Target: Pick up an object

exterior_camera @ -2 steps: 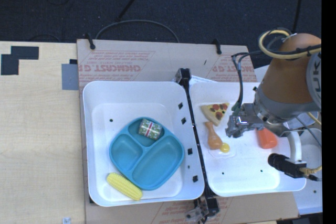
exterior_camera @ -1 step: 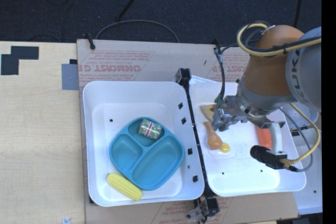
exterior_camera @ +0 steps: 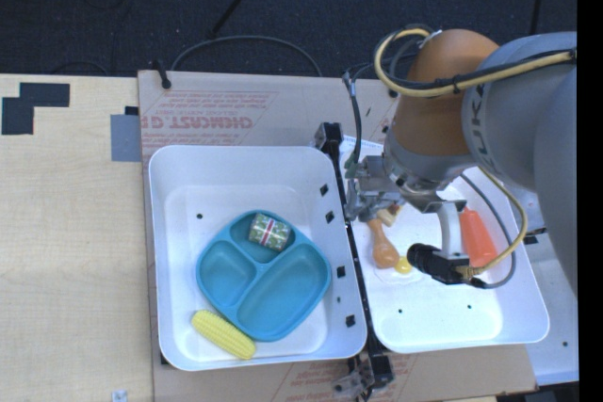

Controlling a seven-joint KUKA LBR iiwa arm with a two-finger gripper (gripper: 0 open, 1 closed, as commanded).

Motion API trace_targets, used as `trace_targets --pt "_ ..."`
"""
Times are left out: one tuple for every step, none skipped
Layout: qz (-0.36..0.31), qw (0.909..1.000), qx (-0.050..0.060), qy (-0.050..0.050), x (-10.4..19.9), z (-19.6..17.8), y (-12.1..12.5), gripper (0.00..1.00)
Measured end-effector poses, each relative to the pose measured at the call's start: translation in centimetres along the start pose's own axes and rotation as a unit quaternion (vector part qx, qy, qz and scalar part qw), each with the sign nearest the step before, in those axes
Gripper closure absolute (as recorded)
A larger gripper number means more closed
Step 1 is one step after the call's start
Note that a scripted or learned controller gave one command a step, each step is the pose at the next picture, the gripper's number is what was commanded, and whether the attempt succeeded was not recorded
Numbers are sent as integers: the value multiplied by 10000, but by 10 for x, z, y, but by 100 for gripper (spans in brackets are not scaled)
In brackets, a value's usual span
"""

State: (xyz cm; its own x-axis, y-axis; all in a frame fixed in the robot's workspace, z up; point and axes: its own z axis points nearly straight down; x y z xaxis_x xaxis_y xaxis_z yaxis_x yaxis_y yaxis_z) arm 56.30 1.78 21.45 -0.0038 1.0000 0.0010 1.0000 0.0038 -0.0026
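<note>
My gripper [exterior_camera: 370, 205] hangs low over the left side of the right bin [exterior_camera: 471, 320], close to the divider between the bins. Just below it lies a tan, drumstick-shaped toy [exterior_camera: 382, 245] with a small yellow piece [exterior_camera: 403, 266] at its lower end. The gripper's tip is right at the upper end of this toy; whether it touches it I cannot tell. An orange-red carrot-like piece [exterior_camera: 477, 237] lies further right in the same bin, partly behind the arm's cables.
The left bin [exterior_camera: 179, 202] holds a blue divided plate [exterior_camera: 283, 292] with a small green can with a red band [exterior_camera: 268, 232] in its upper compartment. A yellow corn cob [exterior_camera: 223, 334] lies at that bin's front left. The arm's bulk covers the right bin's back.
</note>
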Motion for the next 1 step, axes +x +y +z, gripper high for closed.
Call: trace_targets --pt "-2 10000 -10 4 47 -10 34 100"
